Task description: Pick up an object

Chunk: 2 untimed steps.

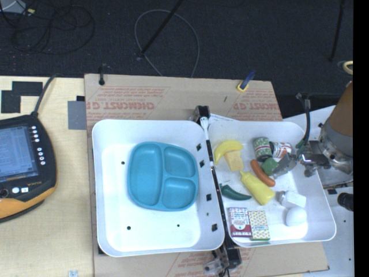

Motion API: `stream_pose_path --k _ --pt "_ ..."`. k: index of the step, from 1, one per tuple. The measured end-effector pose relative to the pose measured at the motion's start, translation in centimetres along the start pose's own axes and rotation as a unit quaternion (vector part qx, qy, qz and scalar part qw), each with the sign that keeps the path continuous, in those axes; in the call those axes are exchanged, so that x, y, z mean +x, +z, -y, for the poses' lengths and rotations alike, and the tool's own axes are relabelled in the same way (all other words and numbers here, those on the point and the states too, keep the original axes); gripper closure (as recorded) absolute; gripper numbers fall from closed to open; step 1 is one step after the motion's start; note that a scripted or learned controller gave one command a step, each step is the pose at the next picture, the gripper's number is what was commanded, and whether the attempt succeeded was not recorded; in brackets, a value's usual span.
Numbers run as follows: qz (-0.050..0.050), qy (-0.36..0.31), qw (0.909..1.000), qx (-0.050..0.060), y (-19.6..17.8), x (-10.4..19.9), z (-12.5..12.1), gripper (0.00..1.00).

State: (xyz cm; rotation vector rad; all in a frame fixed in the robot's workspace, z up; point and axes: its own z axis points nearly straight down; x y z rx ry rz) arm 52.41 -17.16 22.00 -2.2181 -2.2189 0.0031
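The right bin (323, 227) holds several small items: a yellow banana (226, 148), a pale cheese cube (234, 162), a green and red can (271, 149), an orange carrot (262, 173), a green vegetable piece (270, 166), a yellow bottle (258, 189), a dark green pepper (234, 193), a white egg (295, 216), a white block (292, 199) and two small printed boxes (248, 223). My gripper (295, 163) hangs over the bin's right side, just right of the can and the green piece. It stands open with nothing between its fingers.
In the left bin (109, 229) lies a blue divided plate (163, 175). A teach pendant (23, 166) rests on the bench at far left. The arm (345, 131) comes in over the right bin's right rim. Cardboard lies under both bins.
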Motion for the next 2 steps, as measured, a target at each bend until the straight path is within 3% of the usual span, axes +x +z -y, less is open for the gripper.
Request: stream_pose_path --k 1,2 --pt "0.001 -0.001 1.0 0.001 13.8 4.6 -2.1 0.0" --pt "-0.002 0.002 1.0 0.0 12.2 4.4 -2.2 1.0"
